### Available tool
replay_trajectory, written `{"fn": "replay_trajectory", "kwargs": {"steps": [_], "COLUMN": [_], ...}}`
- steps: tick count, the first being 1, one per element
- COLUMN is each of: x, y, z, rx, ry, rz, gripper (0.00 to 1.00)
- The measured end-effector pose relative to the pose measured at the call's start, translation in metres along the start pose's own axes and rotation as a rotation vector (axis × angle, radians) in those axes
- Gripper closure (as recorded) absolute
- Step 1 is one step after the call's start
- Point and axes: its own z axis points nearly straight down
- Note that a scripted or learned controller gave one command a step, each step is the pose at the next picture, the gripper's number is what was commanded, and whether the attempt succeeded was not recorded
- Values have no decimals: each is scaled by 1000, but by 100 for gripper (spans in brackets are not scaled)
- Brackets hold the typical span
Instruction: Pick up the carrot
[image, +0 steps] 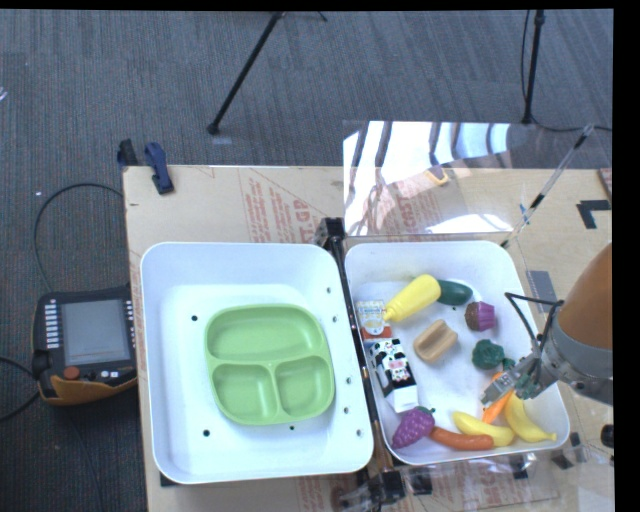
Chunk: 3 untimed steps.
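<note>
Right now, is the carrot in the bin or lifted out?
In the bin. The carrot lies flat on the right bin's floor, between the grapes and banana.

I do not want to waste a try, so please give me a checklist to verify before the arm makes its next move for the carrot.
1. Target identified: cannot tell. Two candidates lie in the right bin, a short orange piece and a long orange piece.
2. Gripper over the right bin: ok, low beside the short orange piece.
3. Anything held: cannot tell, too small to see.
4. Free space around the short piece: not ok, the banana and the broccoli crowd it.
5. Green tray in the left bin out of the way: ok.
</note>
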Motion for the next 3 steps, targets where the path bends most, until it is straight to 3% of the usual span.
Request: {"fn": "replay_trajectory", "kwargs": {"steps": [1, 2, 3], "x": [42, 101, 40], "y": [25, 60, 52], "z": [33, -36, -74], "rx": [-9, -15, -9], "ry": [-21, -26, -31], "rz": [-182, -168, -454], "gripper": [100, 100, 100]}}
